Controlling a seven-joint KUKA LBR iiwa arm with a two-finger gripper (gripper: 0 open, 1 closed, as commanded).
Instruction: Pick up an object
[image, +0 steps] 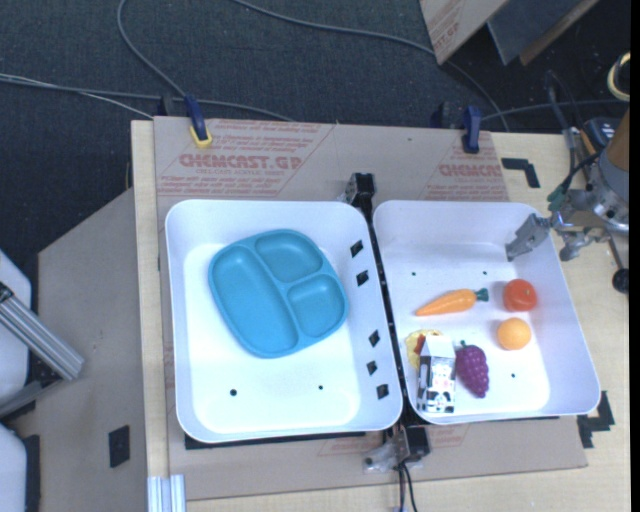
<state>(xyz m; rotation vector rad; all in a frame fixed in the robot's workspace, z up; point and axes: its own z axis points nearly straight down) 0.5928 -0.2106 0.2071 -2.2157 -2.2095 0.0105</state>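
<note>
Objects for picking all lie in the right white plastic bin (570, 330), while the left white bin (190, 300) carries only a blue three-compartment plate (278, 292). We see the gripper (545, 235) at the right bin's far rim, well apart from the orange toy carrot (448, 301), purple grapes (472, 367), red tomato (519, 295) and small orange ball (514, 333). The round pieces may roll from a closing pinch; the grapes sit tight against a black-and-white packet (436, 375).

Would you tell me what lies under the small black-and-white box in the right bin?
A yellow item pokes out from beneath the black-and-white box, at its upper left. The box covers most of it, so its identity stays unclear.
</note>
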